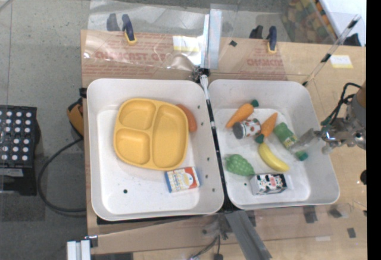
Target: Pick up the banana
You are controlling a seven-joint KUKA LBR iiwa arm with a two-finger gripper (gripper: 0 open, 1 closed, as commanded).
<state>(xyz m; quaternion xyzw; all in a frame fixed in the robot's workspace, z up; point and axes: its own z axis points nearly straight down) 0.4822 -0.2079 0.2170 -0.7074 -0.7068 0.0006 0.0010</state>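
Curved yellow plastic banana point(273, 157) lies in shallow white right-hand bin point(309, 187), just beside green bumpy toy point(239, 165). Two-finger gripper point(305, 141) sits near banana's far side; finger state cannot be told.

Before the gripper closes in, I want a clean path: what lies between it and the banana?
In the camera view, bare white bin floor separates the gripper from the banana.

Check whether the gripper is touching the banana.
Apart. The camera view shows bare white bin floor between the gripper, near the right bin's right wall, and the banana.
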